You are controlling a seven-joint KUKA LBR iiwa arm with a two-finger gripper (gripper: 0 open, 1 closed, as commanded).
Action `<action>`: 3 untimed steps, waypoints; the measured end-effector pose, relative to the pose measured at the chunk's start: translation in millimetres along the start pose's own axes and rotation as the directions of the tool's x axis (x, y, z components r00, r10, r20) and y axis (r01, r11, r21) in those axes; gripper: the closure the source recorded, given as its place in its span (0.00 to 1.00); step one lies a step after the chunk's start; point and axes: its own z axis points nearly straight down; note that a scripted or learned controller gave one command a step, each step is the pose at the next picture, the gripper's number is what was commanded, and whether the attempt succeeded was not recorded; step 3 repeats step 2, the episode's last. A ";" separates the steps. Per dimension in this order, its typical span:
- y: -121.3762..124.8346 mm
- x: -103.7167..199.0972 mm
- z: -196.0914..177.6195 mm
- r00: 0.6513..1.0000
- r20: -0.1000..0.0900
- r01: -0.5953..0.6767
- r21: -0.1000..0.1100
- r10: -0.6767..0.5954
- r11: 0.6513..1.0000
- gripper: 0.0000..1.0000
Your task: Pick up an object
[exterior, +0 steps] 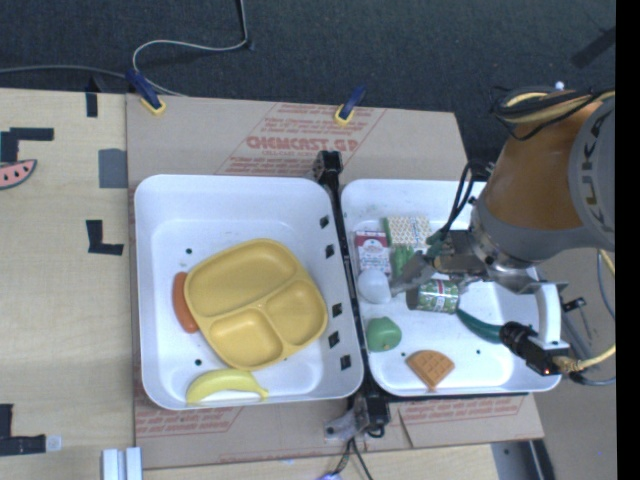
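My gripper point(418, 273) hangs low over the middle of the right bin point(500, 383), under the grey and orange wrist. A small can with a green and white label point(438, 296) lies on its side directly below and touching distance from the gripper; whether it is gripped is not visible. Just left of the gripper are a red and white carton point(372, 248), a white round object point(373, 286) and a green stick-like item point(403, 262). A checkered packet point(408, 229) lies behind it. A green lump point(383, 333) and an orange waffle piece point(430, 368) rest nearer the front.
A teal curved piece point(484, 325) lies right of the can beneath the arm. The left bin point(160, 228) holds a yellow divided plate point(255, 303), a banana point(225, 388) and an orange-red item point(184, 303). Black clips join the bins along the divider point(340, 268).
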 end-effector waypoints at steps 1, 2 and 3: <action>0.0 39.2 -12.5 1.000 0.000 0.000 0.000 0.000 1.000 1.00; 0.0 40.8 -16.8 1.000 0.000 0.000 0.000 0.000 1.000 1.00; 0.0 40.8 -16.8 1.000 0.000 0.000 0.000 0.000 1.000 1.00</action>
